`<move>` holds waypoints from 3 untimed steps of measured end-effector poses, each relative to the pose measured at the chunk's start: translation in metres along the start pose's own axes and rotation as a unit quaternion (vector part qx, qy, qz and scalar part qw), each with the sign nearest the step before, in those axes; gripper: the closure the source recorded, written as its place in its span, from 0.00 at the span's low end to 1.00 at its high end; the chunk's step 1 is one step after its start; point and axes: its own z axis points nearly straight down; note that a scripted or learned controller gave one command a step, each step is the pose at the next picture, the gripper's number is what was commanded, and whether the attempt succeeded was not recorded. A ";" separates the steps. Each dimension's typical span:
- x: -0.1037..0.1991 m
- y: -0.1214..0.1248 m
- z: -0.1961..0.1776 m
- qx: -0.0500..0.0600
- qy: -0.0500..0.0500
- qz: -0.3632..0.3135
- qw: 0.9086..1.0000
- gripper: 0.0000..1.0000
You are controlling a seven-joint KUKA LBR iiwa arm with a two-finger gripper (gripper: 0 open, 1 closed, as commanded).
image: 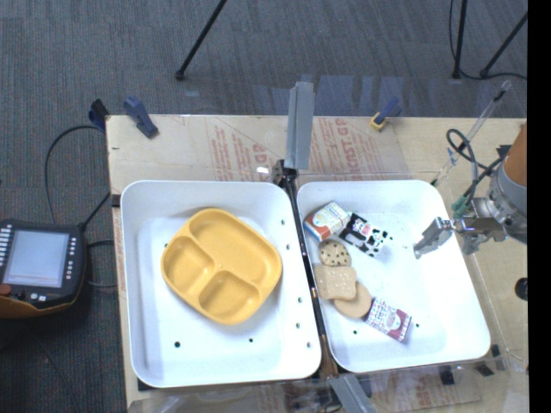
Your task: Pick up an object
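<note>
The right bin (430,198) holds several small items along its left side: a red and white carton (325,220), a black and white toy (367,236), a chocolate chip cookie (334,253), a toast slice (333,280), a round tan piece (356,304) and a maroon packet (389,319). My gripper (451,236) hovers over the right part of this bin, well to the right of the toy. It is open, with nothing between its fingers. The left finger (429,238) points down toward bare bin floor.
A yellow divided plate (222,265) lies in the left bin (142,231). A grey divider post (300,132) stands at the back between the bins. Cables (465,157) run along the bench at the right. A tablet pendant (39,261) lies off the bench at the left.
</note>
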 end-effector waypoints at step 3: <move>0.044 0.123 0.170 0.006 -0.002 0.224 0.974 1.00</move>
